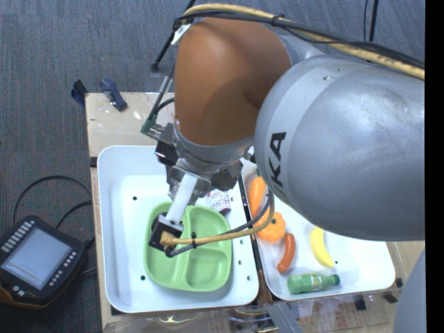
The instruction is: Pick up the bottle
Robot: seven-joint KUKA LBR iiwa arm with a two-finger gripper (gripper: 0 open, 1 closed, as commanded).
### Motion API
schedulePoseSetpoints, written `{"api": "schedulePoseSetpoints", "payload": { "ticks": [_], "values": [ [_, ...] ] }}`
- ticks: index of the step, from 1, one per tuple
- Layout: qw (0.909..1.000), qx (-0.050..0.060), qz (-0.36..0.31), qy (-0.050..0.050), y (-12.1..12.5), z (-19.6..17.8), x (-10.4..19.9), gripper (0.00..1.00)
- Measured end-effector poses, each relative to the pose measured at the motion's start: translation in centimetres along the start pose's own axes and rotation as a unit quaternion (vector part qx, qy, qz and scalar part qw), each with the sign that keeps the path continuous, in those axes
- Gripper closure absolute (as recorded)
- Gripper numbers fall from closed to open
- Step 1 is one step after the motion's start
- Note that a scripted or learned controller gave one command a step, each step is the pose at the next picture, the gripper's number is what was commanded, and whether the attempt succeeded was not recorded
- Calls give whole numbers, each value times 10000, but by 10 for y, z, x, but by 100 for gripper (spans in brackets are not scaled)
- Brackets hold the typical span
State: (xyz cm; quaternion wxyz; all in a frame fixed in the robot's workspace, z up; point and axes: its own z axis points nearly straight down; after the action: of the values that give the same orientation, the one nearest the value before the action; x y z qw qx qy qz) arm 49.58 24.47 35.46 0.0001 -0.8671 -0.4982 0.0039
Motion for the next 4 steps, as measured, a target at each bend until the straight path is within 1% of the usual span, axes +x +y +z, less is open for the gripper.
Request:
{"api": "schedulePoseSetpoints", "payload": {
  "ticks": [4],
  "values": [
    [9998, 57, -170, -108, -7, -29, 6, 100]
  ]
}}
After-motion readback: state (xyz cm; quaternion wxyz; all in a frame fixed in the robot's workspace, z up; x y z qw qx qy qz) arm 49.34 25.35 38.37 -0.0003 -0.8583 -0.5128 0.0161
